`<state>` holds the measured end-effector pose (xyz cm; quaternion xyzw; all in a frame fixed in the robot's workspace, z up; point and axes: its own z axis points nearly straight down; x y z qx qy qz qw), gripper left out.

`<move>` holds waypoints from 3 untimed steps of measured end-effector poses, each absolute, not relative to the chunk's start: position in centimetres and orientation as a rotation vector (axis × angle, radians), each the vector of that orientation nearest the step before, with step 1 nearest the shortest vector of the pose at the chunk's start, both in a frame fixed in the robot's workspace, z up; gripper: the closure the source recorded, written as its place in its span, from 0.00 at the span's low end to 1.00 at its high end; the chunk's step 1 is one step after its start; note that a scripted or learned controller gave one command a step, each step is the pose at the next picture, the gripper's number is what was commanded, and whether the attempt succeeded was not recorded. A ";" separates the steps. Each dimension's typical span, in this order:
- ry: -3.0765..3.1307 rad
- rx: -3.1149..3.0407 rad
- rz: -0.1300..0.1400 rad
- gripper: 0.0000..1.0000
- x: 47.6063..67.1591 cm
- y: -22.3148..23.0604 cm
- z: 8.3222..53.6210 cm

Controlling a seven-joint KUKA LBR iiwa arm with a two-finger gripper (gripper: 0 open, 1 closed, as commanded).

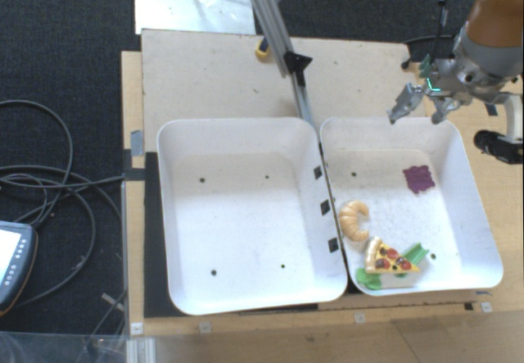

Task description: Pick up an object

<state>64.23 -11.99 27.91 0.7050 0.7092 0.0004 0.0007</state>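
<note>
Bright even overhead light, soft shadows, mild blur, bins (pixel 246 133) slightly overexposed

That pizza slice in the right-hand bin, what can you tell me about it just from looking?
The pizza slice looks like a small plastic toy: a yellow wedge with a pale crust edge and red and dark spots for toppings. It lies flat on the floor of the right bin, near the front wall, with its tip pointing roughly right. A green piece sits right against it, partly beneath or behind it, and a croissant lies close on its upper left. Nothing is gripping it.
</note>
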 end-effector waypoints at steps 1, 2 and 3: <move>2.230 2.215 -0.002 0.00 64.6 -11.2 23.3; 2.226 2.222 -0.004 0.00 65.1 -11.7 17.3; 2.224 2.224 -0.004 0.00 64.6 -12.4 11.5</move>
